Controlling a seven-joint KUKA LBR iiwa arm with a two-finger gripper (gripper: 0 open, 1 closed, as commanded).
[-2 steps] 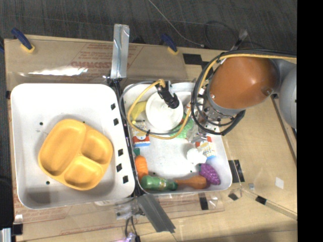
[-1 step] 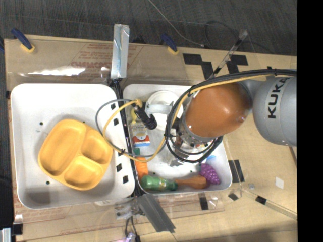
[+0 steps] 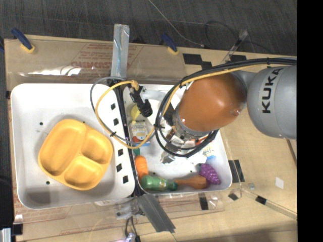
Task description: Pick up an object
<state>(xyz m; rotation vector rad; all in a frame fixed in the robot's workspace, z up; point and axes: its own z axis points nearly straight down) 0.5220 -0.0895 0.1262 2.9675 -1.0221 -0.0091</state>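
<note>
You get bright, even overhead light and sharp focus. Glare streaks the clear tape (image 3: pixel 48 72) along the cardboard, the orange band (image 3: pixel 209 102) shines softly, and shadows stay faint inside the bins.

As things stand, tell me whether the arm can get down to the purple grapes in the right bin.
Probably yes. The purple grapes lie uncovered near the right bin's lower right corner, just beyond the arm's wrist. The bin wall beside them could crowd the end effector.
</note>
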